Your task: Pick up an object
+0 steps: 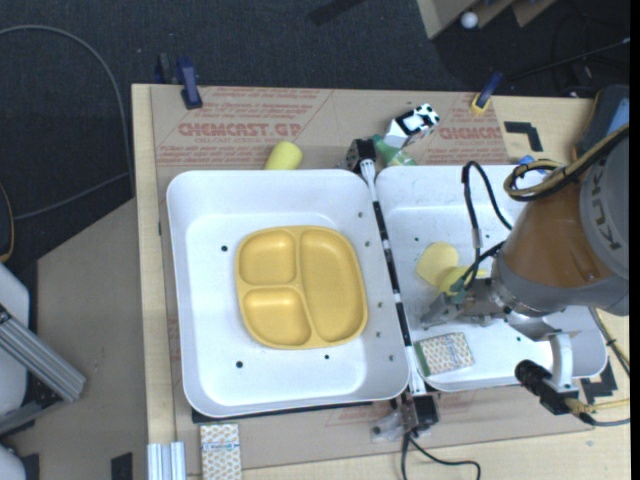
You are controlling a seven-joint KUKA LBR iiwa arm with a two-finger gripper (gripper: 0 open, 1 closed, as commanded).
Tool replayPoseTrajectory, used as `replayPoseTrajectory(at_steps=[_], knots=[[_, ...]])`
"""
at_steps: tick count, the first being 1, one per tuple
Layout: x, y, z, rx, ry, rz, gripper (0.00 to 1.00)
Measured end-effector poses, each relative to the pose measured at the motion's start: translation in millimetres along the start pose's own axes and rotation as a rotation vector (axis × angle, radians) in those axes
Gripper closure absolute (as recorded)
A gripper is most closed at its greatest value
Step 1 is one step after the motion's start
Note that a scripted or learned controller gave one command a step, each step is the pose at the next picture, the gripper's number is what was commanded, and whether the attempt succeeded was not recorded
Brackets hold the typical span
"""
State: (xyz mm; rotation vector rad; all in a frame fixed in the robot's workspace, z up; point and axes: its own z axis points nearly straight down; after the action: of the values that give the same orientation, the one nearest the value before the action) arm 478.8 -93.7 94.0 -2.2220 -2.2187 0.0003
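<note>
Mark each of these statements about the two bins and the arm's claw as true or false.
1. The yellow divided plate lies in the left bin. True.
2. The plate has two compartments. False: three.
3. The claw is over the right bin. True.
4. A small patterned packet lies in the left bin. False: it lies in the right bin, near its front edge.
5. A yellow object lies on the bench outside the bins. True.

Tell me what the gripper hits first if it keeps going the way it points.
Probably the right bin floor. The gripper points down and left, between the yellow object and the sponge. Depth is unclear; the yellow object may be grazed.
</note>
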Motion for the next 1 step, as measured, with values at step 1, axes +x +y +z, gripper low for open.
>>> replayPoseTrajectory(at_steps=[1], knots=[[-17.2, 50.8, 9.4, -0.002, -0.002, -0.001, 0.0]])
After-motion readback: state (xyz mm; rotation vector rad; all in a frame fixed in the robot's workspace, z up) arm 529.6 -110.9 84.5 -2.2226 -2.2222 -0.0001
